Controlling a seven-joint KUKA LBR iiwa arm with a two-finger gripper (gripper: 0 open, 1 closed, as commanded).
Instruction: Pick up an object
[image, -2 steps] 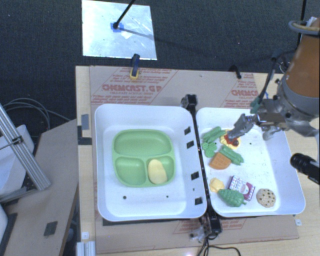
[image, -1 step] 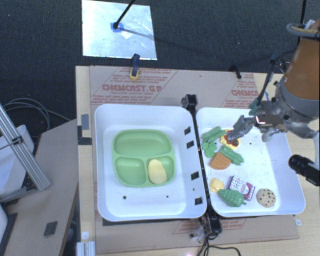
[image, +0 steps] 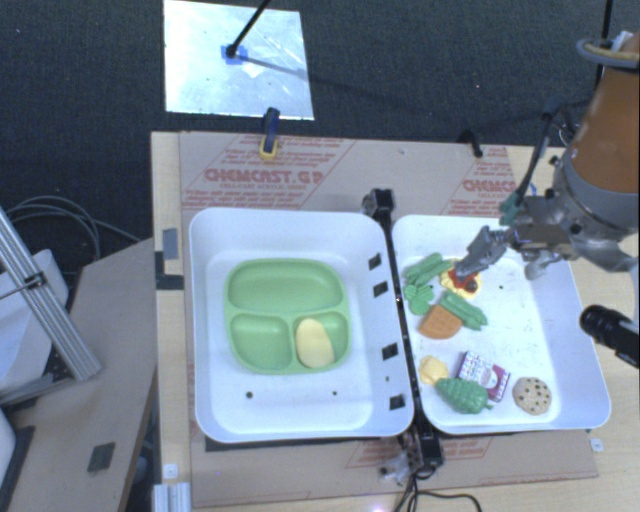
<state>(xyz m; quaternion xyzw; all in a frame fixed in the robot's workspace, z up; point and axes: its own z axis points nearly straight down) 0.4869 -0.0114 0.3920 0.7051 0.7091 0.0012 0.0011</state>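
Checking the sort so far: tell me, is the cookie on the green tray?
No, the cookie lies in the right bin, while the green tray sits in the left bin.

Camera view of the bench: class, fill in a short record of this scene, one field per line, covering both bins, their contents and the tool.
left bin: holds a green divided tray
tray contents: a pale yellow piece in its lower right compartment
right bin: toy foods, clustered left of centre
near front edge: cookie, small printed packet, bumpy green piece
upper cluster: orange carrot piece, green leafy pieces
tool: low over the upper cluster
grip: cannot tell
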